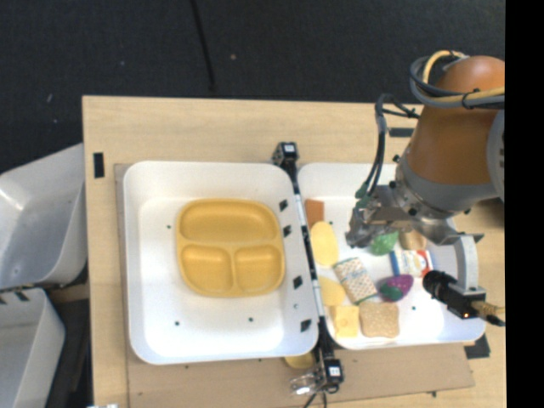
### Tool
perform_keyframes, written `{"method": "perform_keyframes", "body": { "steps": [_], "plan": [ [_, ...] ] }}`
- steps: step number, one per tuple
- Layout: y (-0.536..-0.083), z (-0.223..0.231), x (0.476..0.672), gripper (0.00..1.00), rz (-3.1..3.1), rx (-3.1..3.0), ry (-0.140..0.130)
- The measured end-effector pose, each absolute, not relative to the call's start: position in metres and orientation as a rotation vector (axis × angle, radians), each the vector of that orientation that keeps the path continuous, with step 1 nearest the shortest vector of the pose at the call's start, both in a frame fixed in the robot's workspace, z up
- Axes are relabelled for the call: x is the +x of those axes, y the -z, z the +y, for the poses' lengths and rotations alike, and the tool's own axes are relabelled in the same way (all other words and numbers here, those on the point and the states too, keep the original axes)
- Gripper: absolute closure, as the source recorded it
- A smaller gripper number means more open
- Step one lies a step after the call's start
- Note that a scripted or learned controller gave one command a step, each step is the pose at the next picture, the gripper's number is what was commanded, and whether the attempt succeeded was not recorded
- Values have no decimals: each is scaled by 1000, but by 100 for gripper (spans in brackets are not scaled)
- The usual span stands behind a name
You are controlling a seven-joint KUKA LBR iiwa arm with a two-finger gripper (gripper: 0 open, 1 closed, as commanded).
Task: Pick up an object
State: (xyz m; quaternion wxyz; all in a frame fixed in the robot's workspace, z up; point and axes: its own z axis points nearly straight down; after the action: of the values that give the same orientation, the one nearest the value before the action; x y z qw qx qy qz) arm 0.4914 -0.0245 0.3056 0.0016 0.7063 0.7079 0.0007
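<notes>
The right bin (340,177) holds several small items. A long yellow piece (323,243) lies by the divider, with a brown block (315,209) behind it. A checkered packet (354,279), a purple item (395,288), a tan toast-like square (379,320) and a pale yellow slab (344,320) lie toward the front. A green item (385,243) sits right beside my gripper (364,229), which hangs low over the middle of this bin. The wrist hides what lies directly beneath it.
The left bin (144,313) bears a yellow divided plate (229,246). A white and red item (415,262) lies under the arm's edge. A clip-studded divider (303,253) separates the bins. The grey and orange arm (450,143) covers the right bin's far right.
</notes>
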Motion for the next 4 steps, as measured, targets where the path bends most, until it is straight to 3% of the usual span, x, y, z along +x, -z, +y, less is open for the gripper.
{"method": "perform_keyframes", "body": {
  "steps": [1,2,3,4],
  "plan": [
    [-254,6,490,100,2229,2217,4],
    [-357,61,491,100,2227,2208,-17],
    [-285,23,489,100,2219,2226,8],
    [-403,-14,491,100,2214,2213,-14]
  ]
}}
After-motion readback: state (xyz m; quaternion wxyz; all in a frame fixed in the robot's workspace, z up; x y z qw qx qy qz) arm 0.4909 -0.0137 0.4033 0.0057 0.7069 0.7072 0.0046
